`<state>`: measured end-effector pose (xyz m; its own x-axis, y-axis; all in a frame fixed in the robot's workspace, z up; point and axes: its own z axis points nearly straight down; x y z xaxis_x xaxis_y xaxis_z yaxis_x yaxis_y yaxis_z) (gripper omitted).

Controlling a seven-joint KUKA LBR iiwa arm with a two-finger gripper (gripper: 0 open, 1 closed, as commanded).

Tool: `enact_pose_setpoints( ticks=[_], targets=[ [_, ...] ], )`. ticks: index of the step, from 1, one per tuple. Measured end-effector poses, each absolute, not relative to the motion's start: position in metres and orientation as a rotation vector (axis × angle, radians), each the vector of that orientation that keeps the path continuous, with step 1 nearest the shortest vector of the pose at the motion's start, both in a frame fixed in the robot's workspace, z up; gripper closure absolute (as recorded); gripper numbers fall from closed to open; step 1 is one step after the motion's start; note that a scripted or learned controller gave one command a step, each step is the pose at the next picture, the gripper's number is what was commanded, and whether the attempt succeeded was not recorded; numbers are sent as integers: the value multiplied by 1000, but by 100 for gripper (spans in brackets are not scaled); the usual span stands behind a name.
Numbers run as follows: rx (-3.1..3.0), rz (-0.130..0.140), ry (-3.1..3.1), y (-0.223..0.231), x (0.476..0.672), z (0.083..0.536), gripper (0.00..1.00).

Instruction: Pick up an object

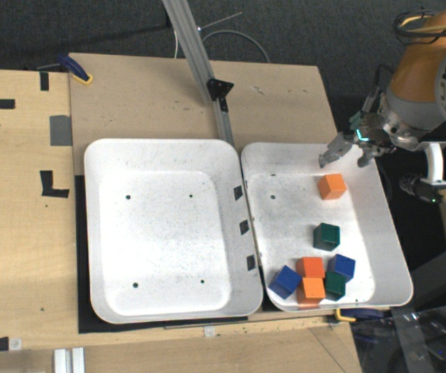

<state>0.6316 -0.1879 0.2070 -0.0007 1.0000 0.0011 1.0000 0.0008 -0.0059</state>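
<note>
My bench point(168, 92): two white bins directly on it, left bin point(99, 208) touching right bin point(386, 231).

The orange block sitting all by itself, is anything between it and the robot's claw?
Nothing visible is in the way. The lone orange block sits apart in the right bin, with bare white floor between it and the gripper just above it. The other blocks lie nearer the front edge.

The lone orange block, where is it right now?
The lone orange block lies in the right bin, toward its far end, just below the hand and apart from the green block.
</note>
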Motion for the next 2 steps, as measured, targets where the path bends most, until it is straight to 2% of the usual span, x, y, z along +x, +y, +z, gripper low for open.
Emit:
enact_pose_setpoints(
  ticks=[1,2],
  targets=[
    [-2219,3,-2224,-188,633,210,0],
    [-2216,8,-2218,-189,629,146,0]
  ],
)
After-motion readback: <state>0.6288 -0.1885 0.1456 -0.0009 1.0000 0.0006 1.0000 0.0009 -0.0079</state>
